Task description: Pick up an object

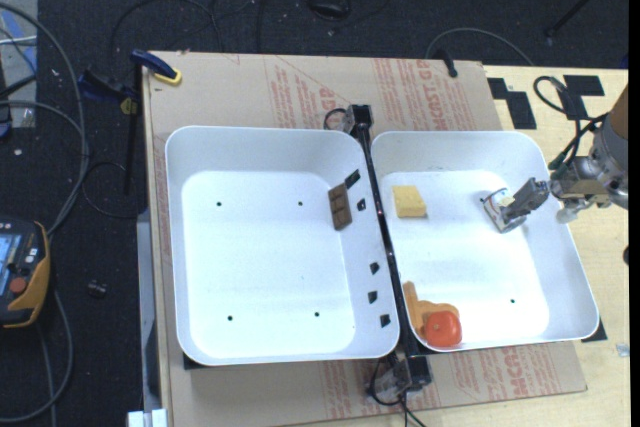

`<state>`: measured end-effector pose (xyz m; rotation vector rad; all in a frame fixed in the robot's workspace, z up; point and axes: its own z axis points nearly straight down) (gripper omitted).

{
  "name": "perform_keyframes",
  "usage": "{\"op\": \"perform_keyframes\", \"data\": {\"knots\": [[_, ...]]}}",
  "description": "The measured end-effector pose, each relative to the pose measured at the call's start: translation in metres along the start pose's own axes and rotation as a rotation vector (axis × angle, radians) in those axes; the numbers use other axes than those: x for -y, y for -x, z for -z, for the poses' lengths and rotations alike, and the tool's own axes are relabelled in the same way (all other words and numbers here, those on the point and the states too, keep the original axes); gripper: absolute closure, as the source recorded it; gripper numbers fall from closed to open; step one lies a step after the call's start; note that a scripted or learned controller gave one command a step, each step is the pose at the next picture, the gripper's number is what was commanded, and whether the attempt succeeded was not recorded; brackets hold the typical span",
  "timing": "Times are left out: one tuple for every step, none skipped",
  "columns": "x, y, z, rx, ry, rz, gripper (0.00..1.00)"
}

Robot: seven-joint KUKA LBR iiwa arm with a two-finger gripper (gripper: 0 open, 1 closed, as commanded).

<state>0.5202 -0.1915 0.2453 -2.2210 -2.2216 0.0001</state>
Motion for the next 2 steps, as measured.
{"op": "perform_keyframes", "data": {"knots": [[0.0082, -0.0083, 0.0342, 0.000, 0.002, 0.001, 0.00], [0.0137, -0.0182, 0.0437, 0.000, 0.000, 0.001, 0.00]]}}
